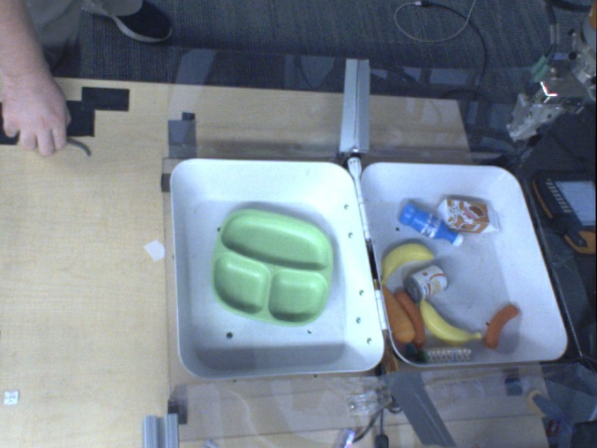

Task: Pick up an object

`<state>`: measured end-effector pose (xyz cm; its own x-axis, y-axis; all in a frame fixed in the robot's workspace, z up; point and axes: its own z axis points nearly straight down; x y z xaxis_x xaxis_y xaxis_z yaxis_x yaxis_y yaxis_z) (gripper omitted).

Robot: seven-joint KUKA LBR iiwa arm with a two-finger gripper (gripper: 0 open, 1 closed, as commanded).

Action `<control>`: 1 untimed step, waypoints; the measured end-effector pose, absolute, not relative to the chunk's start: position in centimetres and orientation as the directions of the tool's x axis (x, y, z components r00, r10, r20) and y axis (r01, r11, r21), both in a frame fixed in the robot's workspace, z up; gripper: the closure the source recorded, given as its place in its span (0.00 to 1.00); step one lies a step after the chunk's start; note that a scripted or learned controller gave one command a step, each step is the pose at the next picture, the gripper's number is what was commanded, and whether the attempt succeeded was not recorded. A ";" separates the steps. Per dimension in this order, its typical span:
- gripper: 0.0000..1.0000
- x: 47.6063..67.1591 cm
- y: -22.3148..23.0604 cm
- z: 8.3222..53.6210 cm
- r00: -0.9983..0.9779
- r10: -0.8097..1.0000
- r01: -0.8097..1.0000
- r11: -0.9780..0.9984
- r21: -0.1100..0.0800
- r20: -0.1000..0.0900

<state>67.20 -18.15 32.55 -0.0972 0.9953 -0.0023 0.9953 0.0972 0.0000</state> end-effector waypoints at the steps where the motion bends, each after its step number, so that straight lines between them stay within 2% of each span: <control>1: 1.00 67.4 -18.0 33.4 -0.102 0.995 0.995 0.102 0.000 -0.003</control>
